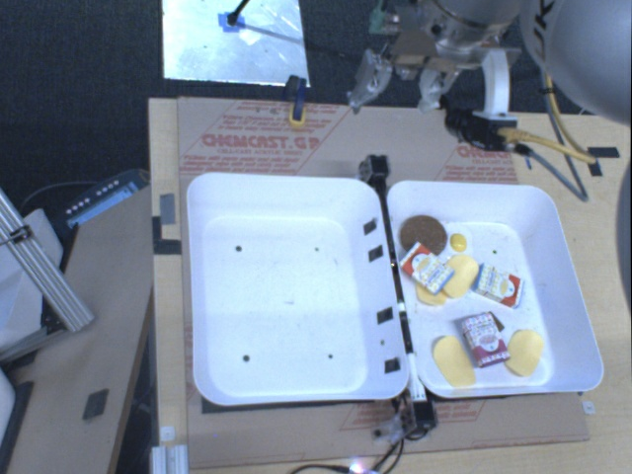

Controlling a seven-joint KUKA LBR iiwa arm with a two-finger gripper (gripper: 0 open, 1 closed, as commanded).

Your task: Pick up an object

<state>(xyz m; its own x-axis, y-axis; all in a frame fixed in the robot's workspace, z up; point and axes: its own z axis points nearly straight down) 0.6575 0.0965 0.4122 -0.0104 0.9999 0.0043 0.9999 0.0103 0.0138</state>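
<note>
The grey arm w/ orange band is reaching in from the right, its two-finger hand [400,87] hanging high above the far edge of the worktop [247,136], well apart from both bins; fingers are standing apart w/ nothing btwn them, so it's open. The left shallow white bin [212,200] is sitting beside the right shallow white bin [563,255], which is carrying the objs: a round brown disc [423,232] near its far-left corner, a small yellow round piece [458,242] just beside it, three red-and-white small packets [427,268] [497,284] [482,339], plus flat yellow oval pieces [453,360] lying among and touching them.
</note>
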